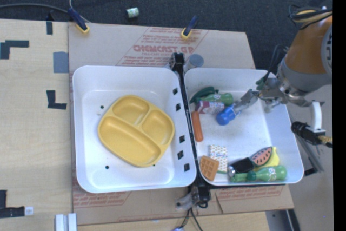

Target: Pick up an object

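Two white bins sit side by side: the left bin (86,132) and the right bin (286,138). The left bin holds one yellow plate (136,130). The right bin holds one blue piece (225,115), one orange stick (197,126), one waffle (208,167), one watermelon slice (261,156) and one green bottle (265,174). Two yellow clamps (80,22) (189,28) grip the far cardboard edge.

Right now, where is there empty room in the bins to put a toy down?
In the left bin, the white floor around the yellow plate is bare, most along its top and bottom edges. In the right bin, a bare patch sits in the middle, between the blue toy and the watermelon slice. Its top-left and bottom edge are crowded.
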Controlling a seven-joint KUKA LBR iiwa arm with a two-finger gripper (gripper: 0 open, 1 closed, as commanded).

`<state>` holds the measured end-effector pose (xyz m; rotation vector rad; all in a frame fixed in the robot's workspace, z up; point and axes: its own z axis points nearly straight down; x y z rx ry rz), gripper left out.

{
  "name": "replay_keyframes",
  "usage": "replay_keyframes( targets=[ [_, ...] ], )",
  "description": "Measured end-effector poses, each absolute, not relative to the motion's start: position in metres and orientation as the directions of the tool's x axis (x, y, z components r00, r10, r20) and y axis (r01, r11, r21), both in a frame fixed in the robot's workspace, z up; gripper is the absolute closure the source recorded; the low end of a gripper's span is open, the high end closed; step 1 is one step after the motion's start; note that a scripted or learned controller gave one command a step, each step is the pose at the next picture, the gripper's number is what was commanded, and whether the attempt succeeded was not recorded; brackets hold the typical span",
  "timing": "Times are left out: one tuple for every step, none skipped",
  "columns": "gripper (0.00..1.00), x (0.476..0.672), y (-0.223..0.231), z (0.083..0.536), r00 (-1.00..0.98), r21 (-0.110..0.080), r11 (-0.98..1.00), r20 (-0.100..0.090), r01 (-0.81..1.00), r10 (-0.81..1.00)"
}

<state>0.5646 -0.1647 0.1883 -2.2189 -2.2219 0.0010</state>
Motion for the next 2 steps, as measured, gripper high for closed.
replay_keyframes(
  targets=[
    [0.00, 0.603, -0.162, 0.106, -0.001, 0.000, 0.001, -0.002, 1.000, 1.000],
    [0.00, 0.505, -0.126, 0.088, 0.000, 0.010, 0.000, 0.000, 1.000, 1.000]
  ],
)
